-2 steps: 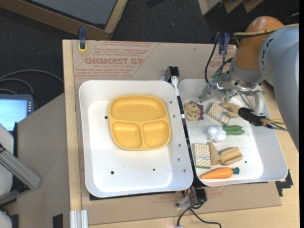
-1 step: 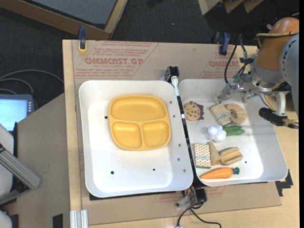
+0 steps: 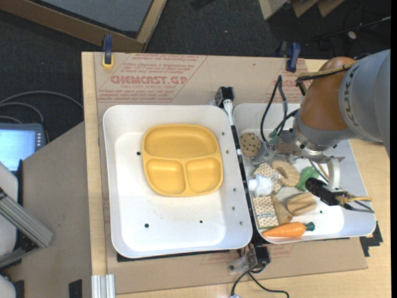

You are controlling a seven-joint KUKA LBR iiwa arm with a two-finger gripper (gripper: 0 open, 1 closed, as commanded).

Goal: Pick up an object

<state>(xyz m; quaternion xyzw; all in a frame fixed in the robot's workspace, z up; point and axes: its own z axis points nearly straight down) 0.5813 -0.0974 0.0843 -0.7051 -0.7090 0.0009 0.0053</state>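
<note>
**Arm over the right bin's clutter**

We note the gripper point(image 3: 310, 161) low over the right bin point(image 3: 358, 223), above a heap of small items. The wrist hides the grip, so we cannot tell whether it is released or clasping anything. Around it lie a round cookie point(image 3: 250, 143), a green piece point(image 3: 305, 179), a black-handled tool point(image 3: 322, 192) and, at the near rim, a carrot point(image 3: 286, 230). The left bin point(image 3: 118, 191) holds a yellow divided tray point(image 3: 183, 159), well apart.
</note>
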